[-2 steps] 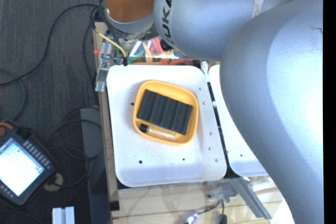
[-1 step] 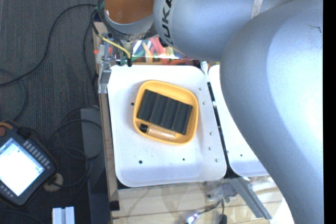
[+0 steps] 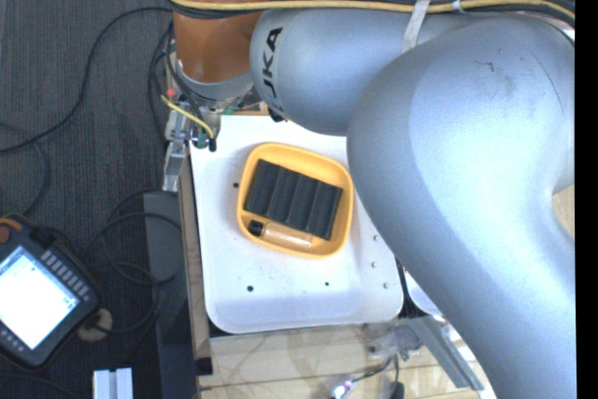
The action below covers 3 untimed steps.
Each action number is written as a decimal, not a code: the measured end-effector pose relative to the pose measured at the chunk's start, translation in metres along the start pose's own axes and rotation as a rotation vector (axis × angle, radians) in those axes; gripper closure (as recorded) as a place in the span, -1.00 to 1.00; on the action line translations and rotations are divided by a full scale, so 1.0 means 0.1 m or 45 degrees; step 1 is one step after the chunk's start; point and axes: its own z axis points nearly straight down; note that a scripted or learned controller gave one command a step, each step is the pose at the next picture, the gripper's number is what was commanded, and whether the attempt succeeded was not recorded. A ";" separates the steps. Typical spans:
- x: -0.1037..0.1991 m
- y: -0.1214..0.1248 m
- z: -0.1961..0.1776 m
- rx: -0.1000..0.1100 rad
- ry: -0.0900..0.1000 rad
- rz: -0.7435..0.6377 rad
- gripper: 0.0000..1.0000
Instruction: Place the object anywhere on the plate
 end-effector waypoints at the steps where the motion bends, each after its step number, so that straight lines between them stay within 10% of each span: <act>1: 0.00 0.00 -0.64 -0.001 -0.004 0.061 -1.00; 3: 0.24 -0.04 -0.56 0.002 -0.003 0.018 -1.00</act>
